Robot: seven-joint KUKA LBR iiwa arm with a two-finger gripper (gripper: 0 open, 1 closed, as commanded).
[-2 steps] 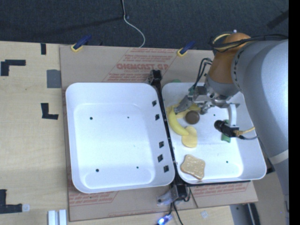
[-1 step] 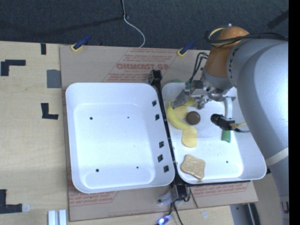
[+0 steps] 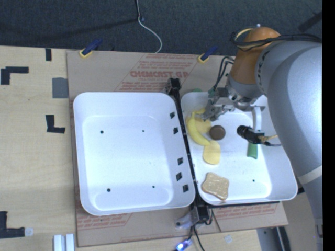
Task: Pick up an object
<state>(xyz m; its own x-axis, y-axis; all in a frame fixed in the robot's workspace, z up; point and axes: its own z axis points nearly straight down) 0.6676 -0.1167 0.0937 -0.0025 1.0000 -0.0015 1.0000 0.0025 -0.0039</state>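
My gripper (image 3: 211,114) hangs low over the back left part of the right bin (image 3: 277,184), right above the far end of a yellow banana (image 3: 195,131). A brown round thing (image 3: 217,133) lies just right of the banana, close below the gripper. A pale yellow slice (image 3: 211,153) rests in front of both. A piece of toast (image 3: 215,186) lies near the bin's front edge, and a small green thing (image 3: 253,150) sits further right. Nothing shows between the fingers.
The left bin (image 3: 84,140) stands beside the right one, joined by a black-clipped divider (image 3: 180,140). The grey arm (image 3: 293,98) covers the right bin's far right side. Both bins rest on a cardboard sheet (image 3: 146,72).
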